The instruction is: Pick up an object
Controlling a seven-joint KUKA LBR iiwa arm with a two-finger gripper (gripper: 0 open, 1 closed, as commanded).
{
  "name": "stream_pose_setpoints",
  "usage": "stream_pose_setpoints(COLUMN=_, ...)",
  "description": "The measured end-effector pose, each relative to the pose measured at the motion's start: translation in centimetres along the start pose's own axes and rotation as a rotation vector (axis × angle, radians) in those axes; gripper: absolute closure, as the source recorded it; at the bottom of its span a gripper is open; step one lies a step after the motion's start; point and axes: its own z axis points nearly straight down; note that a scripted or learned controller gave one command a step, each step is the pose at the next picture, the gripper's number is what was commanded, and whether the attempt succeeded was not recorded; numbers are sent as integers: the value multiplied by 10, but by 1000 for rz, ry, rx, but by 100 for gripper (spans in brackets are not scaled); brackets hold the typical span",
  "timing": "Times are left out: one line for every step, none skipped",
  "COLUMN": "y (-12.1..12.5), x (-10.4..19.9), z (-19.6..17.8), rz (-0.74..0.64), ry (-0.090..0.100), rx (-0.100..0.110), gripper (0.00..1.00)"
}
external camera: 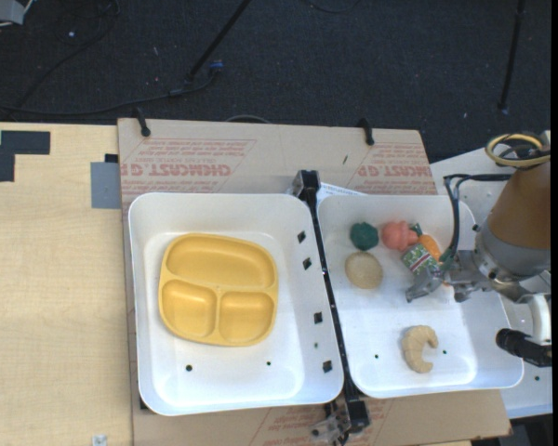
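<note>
The right bin [446, 365] holds several small items. A dark green lump [364, 235] and a pink-red piece [397, 234] lie at the back, with an orange piece [430, 245] beside them. A small green-and-white can [417, 259] lies tilted just below the orange piece. A beige round lump [363, 270] sits left of centre and a tan croissant [418, 347] lies near the front. My gripper [430, 282] reaches in from the right, low over the bin, right against the can's lower side. The arm's orange band [525, 207] hangs above the bin's right edge.
The left bin [149, 342] carries a yellow divided plate [219, 288]. A black divider [321, 286] runs between the bins. Cardboard [260, 161] lies under both bins, and a wooden bench top [46, 295] extends to the left. Bare bin floor lies between the croissant and the beige lump.
</note>
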Motion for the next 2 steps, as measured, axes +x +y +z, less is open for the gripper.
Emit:
stream_pose_setpoints(y=0, x=1, z=44, rz=-1, ry=-2, rx=-3, gripper=0)
stream_pose_setpoints(y=1, x=0, z=31, rz=1, ry=-2, rx=-5, gripper=100)
